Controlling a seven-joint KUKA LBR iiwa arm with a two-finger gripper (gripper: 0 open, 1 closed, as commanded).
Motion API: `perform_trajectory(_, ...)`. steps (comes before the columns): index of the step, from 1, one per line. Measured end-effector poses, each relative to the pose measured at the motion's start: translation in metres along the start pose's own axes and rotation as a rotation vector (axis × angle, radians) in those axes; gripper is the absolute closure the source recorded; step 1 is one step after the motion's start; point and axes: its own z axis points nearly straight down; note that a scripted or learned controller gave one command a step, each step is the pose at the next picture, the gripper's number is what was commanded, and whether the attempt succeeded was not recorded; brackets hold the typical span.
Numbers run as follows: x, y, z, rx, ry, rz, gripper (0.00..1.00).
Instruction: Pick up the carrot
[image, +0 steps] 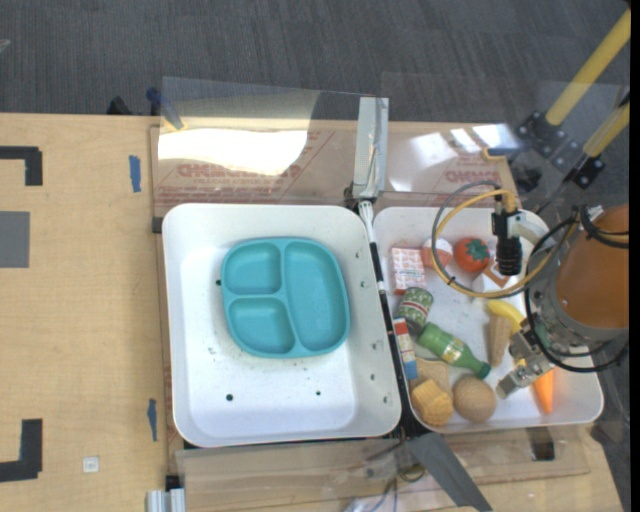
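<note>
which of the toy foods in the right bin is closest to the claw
The small orange carrot, lying right beside the claw at the bin's right edge. The brown egg-shaped piece, yellow banana and green bottle lie farther left.

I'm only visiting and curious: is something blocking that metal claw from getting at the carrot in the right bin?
Nothing visible does. The gripper is right beside the carrot at the near right corner of the right bin. The other toy foods, such as the green bottle and the tomato, lie off to the side.
</note>
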Motion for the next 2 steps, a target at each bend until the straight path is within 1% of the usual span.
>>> perform_trajectory(1, -0.020, -0.013, -0.137, 0.015, 0.012, -0.051, 1.00)
perform_trajectory(2, -0.068, -0.027, -0.097, 0.005, 0.001, 0.033, 1.00)
